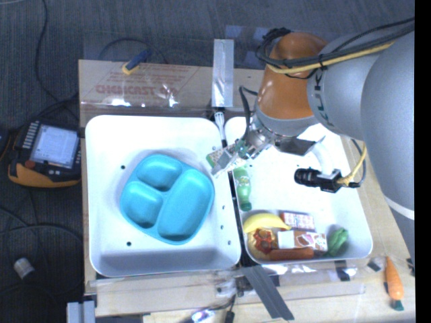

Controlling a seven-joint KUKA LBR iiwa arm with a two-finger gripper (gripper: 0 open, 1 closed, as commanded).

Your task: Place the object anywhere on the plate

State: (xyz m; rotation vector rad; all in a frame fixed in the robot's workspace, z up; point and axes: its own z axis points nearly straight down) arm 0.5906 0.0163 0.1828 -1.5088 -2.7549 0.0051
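The blue plate (168,197), with three compartments, lies in the middle of the left white bin (108,247). My gripper (227,155) hangs over the wall between the two bins, just beyond the plate's upper right rim. It is shut on a small green-and-white object (217,158), which shows at the fingertips and pokes out toward the left bin. The object is above the bin floor and apart from the plate.
The right bin (360,214) holds a green bottle (242,187) by the dividing wall, a banana (262,221), red-and-white food packets (293,237) and a green pepper (339,239). A black cable end (316,177) hangs from the arm over that bin.
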